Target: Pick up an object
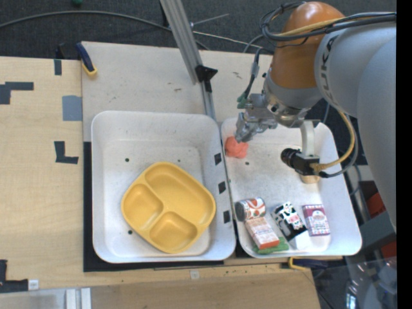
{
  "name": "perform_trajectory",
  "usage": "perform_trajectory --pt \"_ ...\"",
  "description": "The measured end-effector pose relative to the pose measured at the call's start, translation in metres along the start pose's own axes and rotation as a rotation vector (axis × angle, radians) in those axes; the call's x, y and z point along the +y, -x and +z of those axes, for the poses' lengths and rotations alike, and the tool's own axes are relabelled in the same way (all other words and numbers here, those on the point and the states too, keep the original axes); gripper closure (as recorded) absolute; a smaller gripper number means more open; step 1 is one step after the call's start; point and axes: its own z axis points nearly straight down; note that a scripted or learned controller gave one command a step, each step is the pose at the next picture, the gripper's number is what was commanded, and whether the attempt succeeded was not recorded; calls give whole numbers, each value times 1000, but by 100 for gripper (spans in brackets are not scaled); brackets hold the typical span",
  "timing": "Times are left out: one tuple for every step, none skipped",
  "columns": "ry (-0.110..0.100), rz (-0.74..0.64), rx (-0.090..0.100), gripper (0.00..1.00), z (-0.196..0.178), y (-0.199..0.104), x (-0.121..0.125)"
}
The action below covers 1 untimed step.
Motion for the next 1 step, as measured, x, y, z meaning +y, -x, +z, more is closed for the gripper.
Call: perform_trajectory --pt "-1 -1 0 100 6 -60 -20"
